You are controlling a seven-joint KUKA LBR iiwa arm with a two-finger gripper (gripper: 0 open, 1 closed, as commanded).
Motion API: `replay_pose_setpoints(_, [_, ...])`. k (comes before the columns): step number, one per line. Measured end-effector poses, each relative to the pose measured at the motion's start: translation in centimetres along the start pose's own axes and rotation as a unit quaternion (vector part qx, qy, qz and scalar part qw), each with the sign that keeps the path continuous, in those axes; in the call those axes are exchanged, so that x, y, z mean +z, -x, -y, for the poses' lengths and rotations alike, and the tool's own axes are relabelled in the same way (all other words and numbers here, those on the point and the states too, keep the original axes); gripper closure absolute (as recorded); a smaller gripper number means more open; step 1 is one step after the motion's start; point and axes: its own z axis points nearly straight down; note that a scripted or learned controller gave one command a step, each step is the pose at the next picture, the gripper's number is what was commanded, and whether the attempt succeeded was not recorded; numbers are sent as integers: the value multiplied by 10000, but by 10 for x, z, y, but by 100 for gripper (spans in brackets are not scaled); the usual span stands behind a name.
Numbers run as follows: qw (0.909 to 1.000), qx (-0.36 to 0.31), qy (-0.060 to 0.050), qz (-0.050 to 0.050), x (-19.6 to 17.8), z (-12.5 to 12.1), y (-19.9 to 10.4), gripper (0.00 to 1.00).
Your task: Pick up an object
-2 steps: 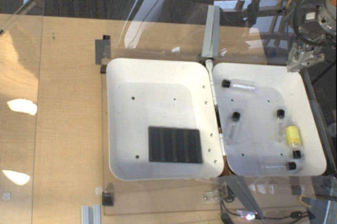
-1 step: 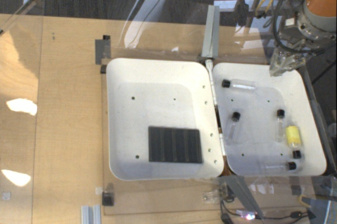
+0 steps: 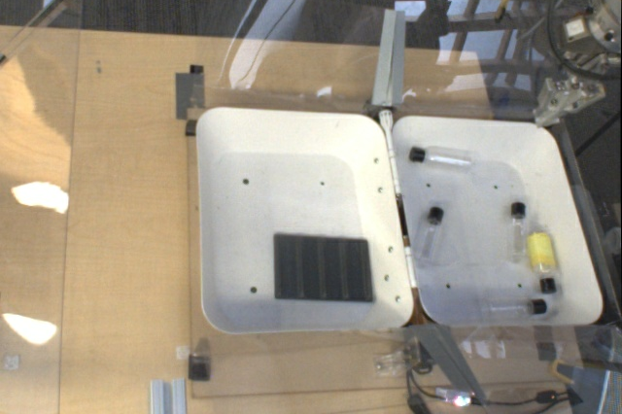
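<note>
White plastic bins sit side by side on the pale wooden worktop (image 3: 117, 237). The right white bin (image 3: 573, 169) holds several clear vials with black caps and one short yellow cylinder (image 3: 540, 251), which lies near the bin's right wall with its long axis running roughly away from the camera. The left white bin (image 3: 224, 150) holds a flat black ribbed rectangular pad (image 3: 323, 267). The claw (image 3: 567, 96) hangs past the right bin's far right corner (partly lost among cables), so I cannot tell its state. Everything pickable lies nearer the camera than it.
</note>
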Motion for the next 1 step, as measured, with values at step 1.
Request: replay_pose_setpoints(1, [9784, -2069, 4, -2, -59, -28, -15, 100])
